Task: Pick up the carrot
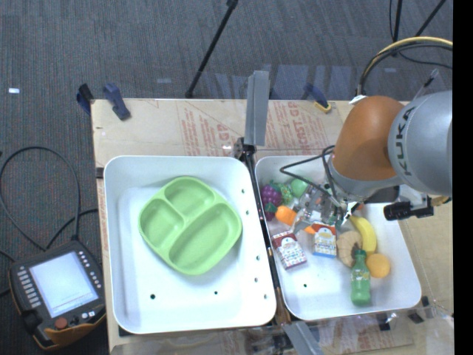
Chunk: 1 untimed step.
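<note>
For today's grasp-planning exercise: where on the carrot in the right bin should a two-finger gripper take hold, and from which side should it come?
Grip the carrot across its orange body, coming from above. It lies low on the floor of the right bin, close to the left wall, with the purple grapes just behind and a small carton in front. That crowding probably rules out a sideways approach.

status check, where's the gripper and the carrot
Gripper low in right bin, fingers unreadable. Carrot loose on bin floor, just left of it. Purple grapes and small carton crowd it.

Carrot (286, 215) hemmed by grapes (270, 196), cartons (290, 251)
</note>
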Tool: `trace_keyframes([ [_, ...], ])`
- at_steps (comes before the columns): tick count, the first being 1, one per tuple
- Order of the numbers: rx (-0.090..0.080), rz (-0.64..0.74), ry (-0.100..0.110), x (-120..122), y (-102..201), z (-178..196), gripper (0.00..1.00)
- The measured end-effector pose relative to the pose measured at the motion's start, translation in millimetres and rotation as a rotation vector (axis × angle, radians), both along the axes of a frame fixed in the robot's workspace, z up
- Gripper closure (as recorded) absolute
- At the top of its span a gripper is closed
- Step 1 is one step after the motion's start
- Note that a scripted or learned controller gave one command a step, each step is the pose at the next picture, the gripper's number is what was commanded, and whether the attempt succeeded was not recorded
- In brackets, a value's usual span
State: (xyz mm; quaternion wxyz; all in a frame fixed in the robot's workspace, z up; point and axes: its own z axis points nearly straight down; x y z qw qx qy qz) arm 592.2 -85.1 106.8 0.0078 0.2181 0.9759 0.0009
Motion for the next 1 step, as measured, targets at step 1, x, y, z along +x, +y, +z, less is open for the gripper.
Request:
trace_keyframes([
  [1, 0.005, -0.218, 0.014, -51.4, 64.4, 81.5, 1.0],
])
